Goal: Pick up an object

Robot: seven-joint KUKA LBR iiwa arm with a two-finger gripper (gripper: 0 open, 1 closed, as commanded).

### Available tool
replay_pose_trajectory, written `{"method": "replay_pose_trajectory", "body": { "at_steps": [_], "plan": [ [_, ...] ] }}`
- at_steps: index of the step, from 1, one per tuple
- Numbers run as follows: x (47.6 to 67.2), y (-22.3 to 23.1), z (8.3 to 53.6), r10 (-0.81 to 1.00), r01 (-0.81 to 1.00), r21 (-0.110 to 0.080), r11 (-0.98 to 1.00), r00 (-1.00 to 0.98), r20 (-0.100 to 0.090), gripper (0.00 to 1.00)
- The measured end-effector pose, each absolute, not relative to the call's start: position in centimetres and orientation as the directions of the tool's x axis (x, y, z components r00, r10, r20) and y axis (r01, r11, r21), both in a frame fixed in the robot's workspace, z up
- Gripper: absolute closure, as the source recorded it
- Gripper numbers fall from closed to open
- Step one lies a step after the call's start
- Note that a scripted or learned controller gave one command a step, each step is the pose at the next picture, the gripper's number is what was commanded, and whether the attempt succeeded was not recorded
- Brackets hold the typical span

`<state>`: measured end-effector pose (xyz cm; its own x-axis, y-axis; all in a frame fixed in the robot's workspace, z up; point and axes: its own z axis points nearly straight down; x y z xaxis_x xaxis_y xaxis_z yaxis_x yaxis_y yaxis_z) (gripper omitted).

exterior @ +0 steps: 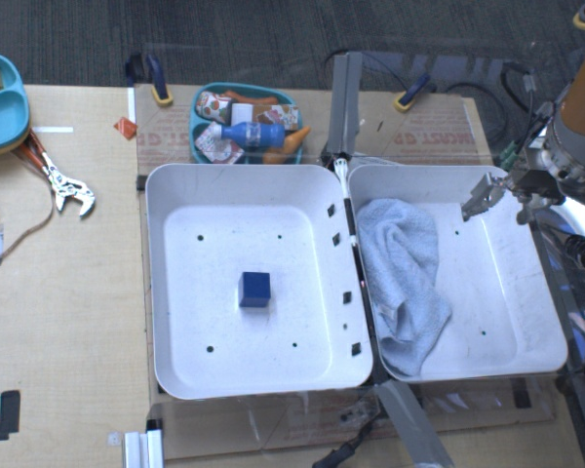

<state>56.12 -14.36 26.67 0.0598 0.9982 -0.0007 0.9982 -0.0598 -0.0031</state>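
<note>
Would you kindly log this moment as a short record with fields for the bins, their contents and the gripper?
left bin: holds a blue block, near its middle
right bin: holds a grey towel, crumpled along its left side
gripper: over the right bin's upper right, apart from the towel, nothing seen in it
behind bins: blue tub of mixed items
bench left: wrench
</note>
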Motion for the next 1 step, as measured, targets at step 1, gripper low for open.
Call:
{"method": "replay_pose_trajectory", "body": {
  "at_steps": [1],
  "plan": [
    [55.09, -16.43, 22.23, 0.988, 0.988, -0.003, -0.152, 0.152, 0.000, 0.00]
  ]
}}
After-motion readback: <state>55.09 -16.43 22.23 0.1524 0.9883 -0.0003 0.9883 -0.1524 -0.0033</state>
